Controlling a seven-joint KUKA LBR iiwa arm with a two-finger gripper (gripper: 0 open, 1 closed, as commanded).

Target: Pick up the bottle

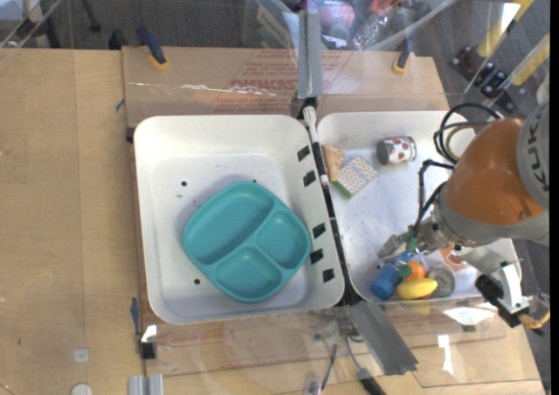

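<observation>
Crowding bottle (pixel 385 281): yellow toy (pixel 417 288), small can (pixel 396 150).

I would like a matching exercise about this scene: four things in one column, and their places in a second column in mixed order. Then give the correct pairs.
Things:
1. teal plate
2. can
3. patterned card
4. yellow toy

Places:
A. right bin, near its front edge, under the arm
B. left bin, in the middle
C. right bin, near its back edge
D. right bin, close to the divider, left of the can

Pairs: 1-B, 2-C, 3-D, 4-A
</observation>
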